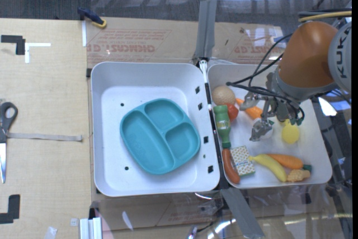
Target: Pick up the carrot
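The carrot (288,161), orange with a green stub at its right end, lies near the front right of the right bin (321,145), just behind a yellow banana (268,165). My gripper (262,120) hangs over the middle of that bin, up and to the left of the carrot and apart from it. A small orange piece (253,112) lies right beside the gripper's left side; I cannot tell whether they touch.
The right bin also holds a beige egg-like ball (224,95), a red tomato (232,112), a green bottle (222,125), a lemon (290,133), a sausage (230,167) and a patterned block (241,160). A teal divided plate (161,135) lies in the left bin (100,120).
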Controlling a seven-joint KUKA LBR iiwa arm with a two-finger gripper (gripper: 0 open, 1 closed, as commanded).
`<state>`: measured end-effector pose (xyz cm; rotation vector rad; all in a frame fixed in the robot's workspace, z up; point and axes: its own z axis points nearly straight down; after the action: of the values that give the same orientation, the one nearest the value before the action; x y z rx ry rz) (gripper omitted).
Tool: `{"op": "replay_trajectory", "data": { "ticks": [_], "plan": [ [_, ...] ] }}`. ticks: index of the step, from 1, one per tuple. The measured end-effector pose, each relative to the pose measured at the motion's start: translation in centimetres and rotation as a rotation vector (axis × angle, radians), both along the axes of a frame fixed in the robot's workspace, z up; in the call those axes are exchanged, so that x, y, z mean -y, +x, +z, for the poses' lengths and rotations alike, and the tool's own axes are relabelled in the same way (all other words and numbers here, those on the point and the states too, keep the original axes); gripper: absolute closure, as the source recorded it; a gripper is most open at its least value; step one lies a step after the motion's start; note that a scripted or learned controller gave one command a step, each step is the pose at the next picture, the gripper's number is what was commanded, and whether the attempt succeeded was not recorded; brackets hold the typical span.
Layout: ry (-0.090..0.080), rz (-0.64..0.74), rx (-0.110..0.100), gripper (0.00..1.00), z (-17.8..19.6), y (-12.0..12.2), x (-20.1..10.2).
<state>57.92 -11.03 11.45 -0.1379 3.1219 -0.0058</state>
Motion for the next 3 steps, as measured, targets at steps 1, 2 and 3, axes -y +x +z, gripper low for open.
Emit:
{"op": "replay_trajectory", "data": {
  "ticks": [1, 2, 3],
  "plan": [
    [0.004, -0.111, -0.010, 0.00, -2.1, 3.3, 1.8],
    [0.003, -0.107, -0.003, 1.00, -1.0, 3.5, 1.7],
    [0.004, -0.193, -0.008, 1.00, -1.9, 7.3, -1.1]
  ]
}}
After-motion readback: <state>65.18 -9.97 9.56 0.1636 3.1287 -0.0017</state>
